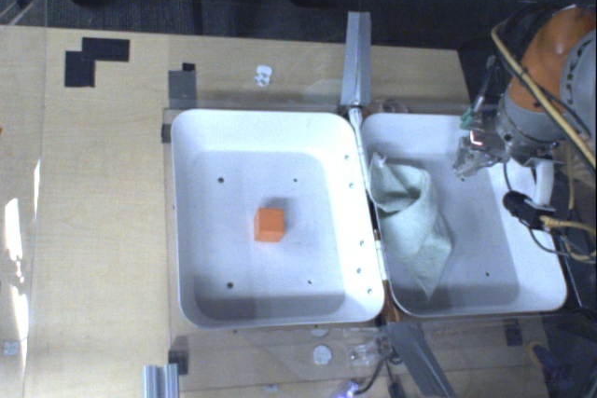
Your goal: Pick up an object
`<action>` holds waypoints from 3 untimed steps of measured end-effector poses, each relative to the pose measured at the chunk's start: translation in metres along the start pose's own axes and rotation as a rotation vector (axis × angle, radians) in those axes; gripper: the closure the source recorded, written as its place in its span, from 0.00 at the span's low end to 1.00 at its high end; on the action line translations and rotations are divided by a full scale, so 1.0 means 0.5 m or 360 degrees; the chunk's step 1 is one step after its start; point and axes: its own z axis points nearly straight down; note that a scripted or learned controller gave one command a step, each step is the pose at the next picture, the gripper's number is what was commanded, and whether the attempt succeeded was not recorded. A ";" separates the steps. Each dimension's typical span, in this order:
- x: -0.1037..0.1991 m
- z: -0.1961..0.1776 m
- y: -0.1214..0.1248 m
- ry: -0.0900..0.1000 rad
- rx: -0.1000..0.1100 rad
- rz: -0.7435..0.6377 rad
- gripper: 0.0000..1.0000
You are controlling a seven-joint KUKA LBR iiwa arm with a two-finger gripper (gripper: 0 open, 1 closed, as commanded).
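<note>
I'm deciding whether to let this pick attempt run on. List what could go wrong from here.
1. The tool hangs over the right bin, where the only thing is a crumpled grey cloth; a pinch on limp fabric may slip or catch only a fold.
2. The cloth lies against the divider between the bins, so a descent there could strike the rim.
3. The orange cube sits in the left bin, a far reach across.

Cube (270, 225) left bin (196, 200), cloth (410, 219) apparently right.

No text, label, brand, number or sign is legible anywhere here.
</note>
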 end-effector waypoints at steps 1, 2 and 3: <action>0.027 -0.117 0.100 -0.0001 -0.0007 0.0079 1.00; 0.048 -0.306 0.097 -0.0001 -0.0008 -0.0028 1.00; -0.003 -0.209 0.103 -0.0002 -0.0002 -0.0073 1.00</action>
